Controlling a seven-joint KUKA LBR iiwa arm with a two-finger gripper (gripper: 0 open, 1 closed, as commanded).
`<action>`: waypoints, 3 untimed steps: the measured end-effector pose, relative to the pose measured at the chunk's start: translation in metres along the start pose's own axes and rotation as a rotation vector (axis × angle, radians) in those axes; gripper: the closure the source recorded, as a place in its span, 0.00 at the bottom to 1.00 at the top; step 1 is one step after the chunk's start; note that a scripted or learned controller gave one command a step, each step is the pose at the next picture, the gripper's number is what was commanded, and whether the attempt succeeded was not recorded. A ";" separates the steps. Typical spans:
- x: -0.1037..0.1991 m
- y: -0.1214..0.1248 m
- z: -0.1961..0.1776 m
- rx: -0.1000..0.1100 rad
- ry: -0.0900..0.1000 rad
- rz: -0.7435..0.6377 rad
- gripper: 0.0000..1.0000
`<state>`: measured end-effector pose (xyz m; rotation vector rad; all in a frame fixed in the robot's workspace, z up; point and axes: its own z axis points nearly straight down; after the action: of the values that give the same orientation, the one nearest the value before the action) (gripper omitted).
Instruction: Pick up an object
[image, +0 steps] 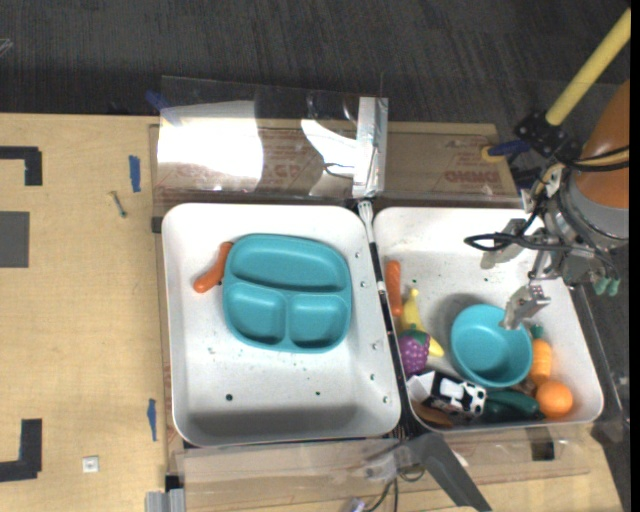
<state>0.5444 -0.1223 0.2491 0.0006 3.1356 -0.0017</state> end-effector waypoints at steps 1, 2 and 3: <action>-0.035 -0.039 0.153 0.000 -0.003 0.098 0.00; 0.043 -0.025 0.152 0.009 -0.052 0.085 0.00; -0.077 -0.012 0.106 -0.001 -0.004 0.350 0.00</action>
<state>0.6225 -0.1340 0.1440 0.5457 3.0834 0.0014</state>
